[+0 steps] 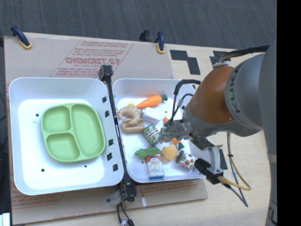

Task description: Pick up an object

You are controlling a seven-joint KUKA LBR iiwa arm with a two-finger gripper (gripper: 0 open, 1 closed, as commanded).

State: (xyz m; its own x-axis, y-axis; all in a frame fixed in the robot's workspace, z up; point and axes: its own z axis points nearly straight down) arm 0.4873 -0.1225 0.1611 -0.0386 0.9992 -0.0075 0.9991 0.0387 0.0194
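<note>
The small carton (155,168) lies nearest, at the right bin's (123,140) front edge, among a green pod (147,151), a can (151,133) and a croissant (129,112). The carrot (149,101) lies toward the back, long axis across, leafy end pointing right. The gripper (170,134) hangs over the clutter, its grip I cannot tell; the left bin (19,168) holds a green divided plate (73,132).
</note>
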